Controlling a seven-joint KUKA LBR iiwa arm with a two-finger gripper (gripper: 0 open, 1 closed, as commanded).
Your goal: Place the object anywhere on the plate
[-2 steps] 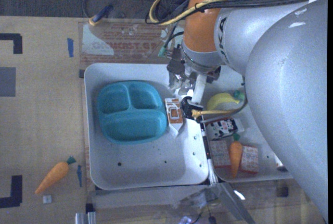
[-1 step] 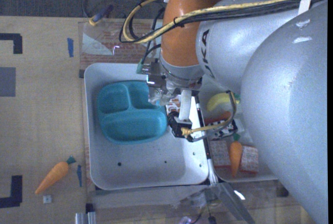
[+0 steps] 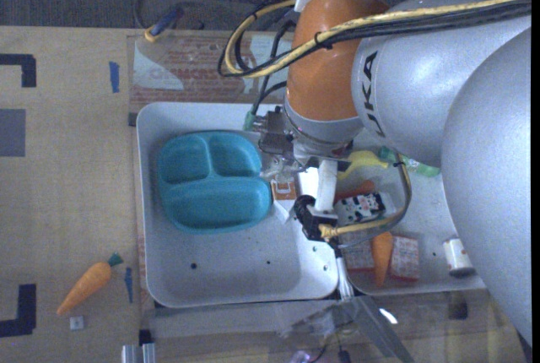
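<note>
A teal divided plate [image 3: 211, 181] lies in the left bin [image 3: 228, 277], toward its upper half. The arm's orange band and grey wrist hang over the wall between the two bins. My gripper [image 3: 285, 181] sits just off the plate's right edge, mostly hidden under the wrist. A small orange and white patch [image 3: 285, 189] shows at the gripper's tip; I cannot tell whether it is an object or part of the gripper. Nothing lies on the plate's visible compartments.
The right bin [image 3: 439, 209] holds a yellow piece [image 3: 368, 159], a green piece [image 3: 426, 170], a black and white box [image 3: 363, 205], a carrot [image 3: 382, 256], a red and white packet [image 3: 405, 258] and a white cylinder [image 3: 456, 256]. A toy carrot [image 3: 84, 285] lies on the bench at lower left.
</note>
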